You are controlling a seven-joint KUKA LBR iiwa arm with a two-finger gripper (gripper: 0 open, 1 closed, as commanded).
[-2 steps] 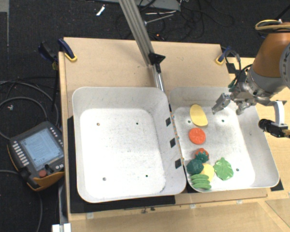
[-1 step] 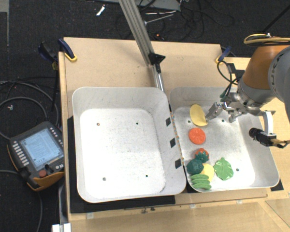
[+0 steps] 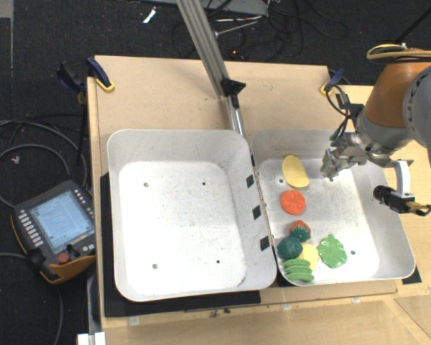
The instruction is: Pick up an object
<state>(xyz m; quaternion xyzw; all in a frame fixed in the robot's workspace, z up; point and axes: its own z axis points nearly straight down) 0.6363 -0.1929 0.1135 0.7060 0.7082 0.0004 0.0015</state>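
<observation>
In the right bin (image 3: 373, 214) lie several toy foods. A pale yellow oval piece (image 3: 294, 171) rests near the bin's back left. Below it sits an orange round piece (image 3: 293, 203). At the front left huddle a small red piece (image 3: 299, 229), a dark green piece (image 3: 289, 248), a yellow piece (image 3: 309, 254), a light green ribbed piece (image 3: 297, 269) and a light green leafy piece (image 3: 332, 251). My gripper (image 3: 330, 169) hangs over the bin's back, just right of the pale yellow piece, with nothing seen between its fingers.
The left bin (image 3: 129, 157) stands beside the right one, with black clips along their shared edge. A slanted metal pole (image 3: 205, 38) crosses the bench's back. Clamps sit at the bench's back corners. A teach pendant (image 3: 54, 225) lies on the floor at left.
</observation>
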